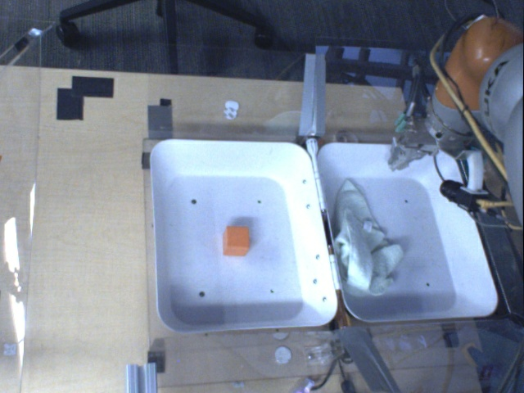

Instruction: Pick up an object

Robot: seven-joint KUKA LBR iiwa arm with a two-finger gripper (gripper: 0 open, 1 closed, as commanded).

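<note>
Pale wood-grain bench (pixel 82 244) is laid under two shallow white bins with rounded corners, set side by side, and dark carpet with the black legs of a chair base (pixel 168 6) is seen beyond. In the left bin (pixel 176 187) a small orange cube (pixel 237 241), matte and sharp-edged, is seen resting near the middle of the floor. In the right bin (pixel 458 301) a crumpled pale cloth (pixel 364 240), soft and folded, is seen lying against the left wall. The gripper (pixel 407 152) is seen above the right bin's far rim, apart from both objects; whether its claw is parted or closed cannot be told.
</note>
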